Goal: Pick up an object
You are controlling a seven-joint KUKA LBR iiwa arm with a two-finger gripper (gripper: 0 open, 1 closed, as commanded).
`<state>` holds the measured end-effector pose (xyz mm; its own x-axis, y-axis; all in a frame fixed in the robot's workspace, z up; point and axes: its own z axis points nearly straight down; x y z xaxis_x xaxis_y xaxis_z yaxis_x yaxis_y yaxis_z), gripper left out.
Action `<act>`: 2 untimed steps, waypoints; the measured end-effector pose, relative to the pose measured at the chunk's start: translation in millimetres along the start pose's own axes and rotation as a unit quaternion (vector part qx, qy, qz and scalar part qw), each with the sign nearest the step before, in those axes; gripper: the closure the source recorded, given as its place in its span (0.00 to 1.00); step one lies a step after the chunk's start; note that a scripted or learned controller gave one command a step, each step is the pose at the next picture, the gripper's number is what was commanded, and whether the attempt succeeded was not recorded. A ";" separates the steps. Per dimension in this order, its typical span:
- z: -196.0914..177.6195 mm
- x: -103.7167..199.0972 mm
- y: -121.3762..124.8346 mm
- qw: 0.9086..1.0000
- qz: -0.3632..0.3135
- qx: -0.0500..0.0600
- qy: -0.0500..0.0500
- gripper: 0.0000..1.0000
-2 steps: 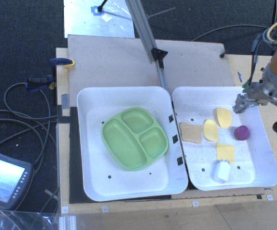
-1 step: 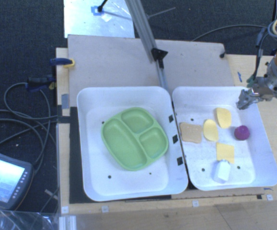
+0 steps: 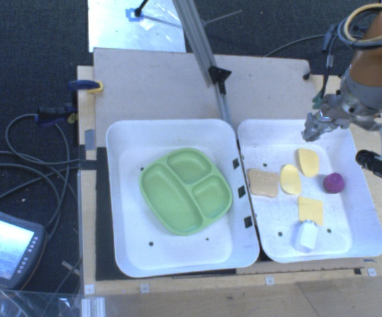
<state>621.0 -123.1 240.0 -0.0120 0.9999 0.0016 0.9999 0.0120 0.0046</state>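
We are hovering the gripper (image 3: 312,129) over the right bin (image 3: 366,233), jaw state we cannot tell, nothing between them, just above the yellow piece (image 3: 307,162), likely lining up a grasp.

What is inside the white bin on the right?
The right shallow white bin holds a tan bread-like slice, two pale yellow pieces, a yellow square, a purple ball and a small white block. The tool covers its far rim.
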 end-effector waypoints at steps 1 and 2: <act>11.2 52.3 9.6 1.000 0.000 0.002 0.000 1.00; 20.7 105.4 20.8 1.000 0.001 0.001 0.000 1.00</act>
<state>640.6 -17.4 219.5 -0.0109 0.9999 0.0020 0.9999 0.0109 0.0019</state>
